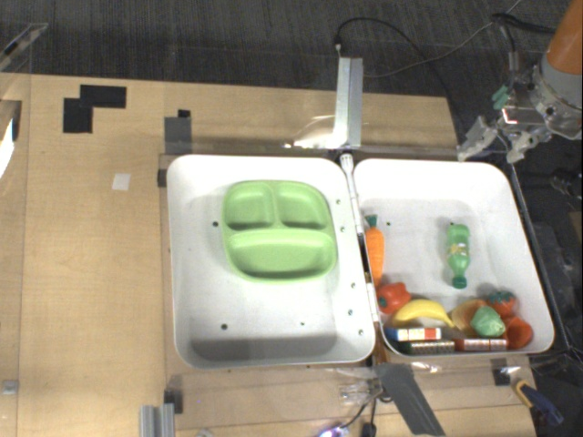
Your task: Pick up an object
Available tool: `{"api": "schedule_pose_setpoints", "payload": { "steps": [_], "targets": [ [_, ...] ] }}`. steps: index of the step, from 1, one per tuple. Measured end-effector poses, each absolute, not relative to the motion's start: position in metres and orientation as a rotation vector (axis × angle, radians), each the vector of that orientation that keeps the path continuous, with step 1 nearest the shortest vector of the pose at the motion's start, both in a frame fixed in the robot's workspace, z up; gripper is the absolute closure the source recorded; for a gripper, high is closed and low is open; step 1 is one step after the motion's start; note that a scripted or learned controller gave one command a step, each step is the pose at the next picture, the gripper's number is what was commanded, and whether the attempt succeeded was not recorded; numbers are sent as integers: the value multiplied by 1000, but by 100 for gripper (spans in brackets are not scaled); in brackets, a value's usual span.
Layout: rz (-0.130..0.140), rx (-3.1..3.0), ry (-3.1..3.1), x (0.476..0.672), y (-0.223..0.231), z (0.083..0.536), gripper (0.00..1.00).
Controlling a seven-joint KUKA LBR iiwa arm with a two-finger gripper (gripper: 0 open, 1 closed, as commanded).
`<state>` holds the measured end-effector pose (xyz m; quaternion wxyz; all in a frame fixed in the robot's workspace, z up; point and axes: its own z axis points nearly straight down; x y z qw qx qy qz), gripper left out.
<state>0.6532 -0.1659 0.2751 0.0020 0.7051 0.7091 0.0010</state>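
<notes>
Toys fill the near end of the right bin (510,189), all of them well below and left of where we see the tool (510,133), which hangs past that bin's far right corner, off the worktop (82,271). We cannot tell whether it is open or closed, and we see nothing in it. Closest to it lies a green bottle (457,255), alone, down and slightly left. Farther down sit a yellow banana (423,312), a green pepper-like toy (487,321) and red pieces we cannot name, crowded together against the bin's near wall. An orange carrot (374,248) lies along the bin's left wall. Far left of the tool, the left bin (196,271) holds a green divided plate (277,228), lying flat toward its far side.
</notes>
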Motion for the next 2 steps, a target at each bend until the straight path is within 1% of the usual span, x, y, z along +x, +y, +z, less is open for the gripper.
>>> {"api": "schedule_pose_setpoints", "payload": {
  "steps": [1, 2],
  "targets": [
    [2, 2300, 2138, 575, -167, 166, 0],
    [5, 2381, 2045, 578, -194, 95, 0]
  ]
}}
